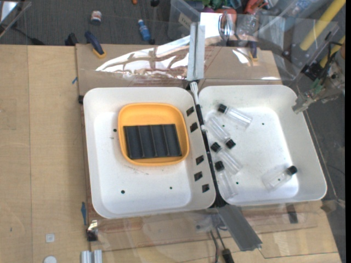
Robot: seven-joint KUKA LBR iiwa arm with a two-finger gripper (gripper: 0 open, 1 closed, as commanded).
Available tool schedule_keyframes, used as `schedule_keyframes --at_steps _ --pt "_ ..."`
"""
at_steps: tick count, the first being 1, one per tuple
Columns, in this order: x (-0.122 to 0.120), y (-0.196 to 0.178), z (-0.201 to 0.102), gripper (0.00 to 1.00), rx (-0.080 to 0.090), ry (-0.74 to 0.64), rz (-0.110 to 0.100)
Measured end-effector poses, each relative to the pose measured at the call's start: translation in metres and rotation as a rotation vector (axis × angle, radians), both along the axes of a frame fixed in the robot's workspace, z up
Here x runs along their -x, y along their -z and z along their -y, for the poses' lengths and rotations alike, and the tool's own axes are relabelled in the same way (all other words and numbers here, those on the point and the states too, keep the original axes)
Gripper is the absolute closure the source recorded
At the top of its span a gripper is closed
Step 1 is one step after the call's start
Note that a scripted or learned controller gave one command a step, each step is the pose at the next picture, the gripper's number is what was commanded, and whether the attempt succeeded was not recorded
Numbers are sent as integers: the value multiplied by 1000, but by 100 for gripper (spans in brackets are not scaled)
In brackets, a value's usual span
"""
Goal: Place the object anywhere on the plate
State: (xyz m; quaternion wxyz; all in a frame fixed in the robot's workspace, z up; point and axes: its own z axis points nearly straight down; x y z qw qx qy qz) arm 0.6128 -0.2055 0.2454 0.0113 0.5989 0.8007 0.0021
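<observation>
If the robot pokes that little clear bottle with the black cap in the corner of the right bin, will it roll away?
Probably. The little bottle lies on its side and looks round, so a nudge would likely roll it across the smooth white bin. It looks clear and empty, so it is probably light and easy to knock. Its shiny sides might also slip in a pinch.

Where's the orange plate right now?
The orange plate sits in the left white bin, toward its upper middle, with a black ribbed insert lying on it. The clear vials are in the right bin.
</observation>
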Motion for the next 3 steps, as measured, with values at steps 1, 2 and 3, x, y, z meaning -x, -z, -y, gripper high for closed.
schedule_keyframes --at_steps 1,2,3 --pt "0 0 0 0 0 0 -1" --pt "-1 -12 1 100 3 0 7" --pt "-1 -11 1 0 3 0 6"
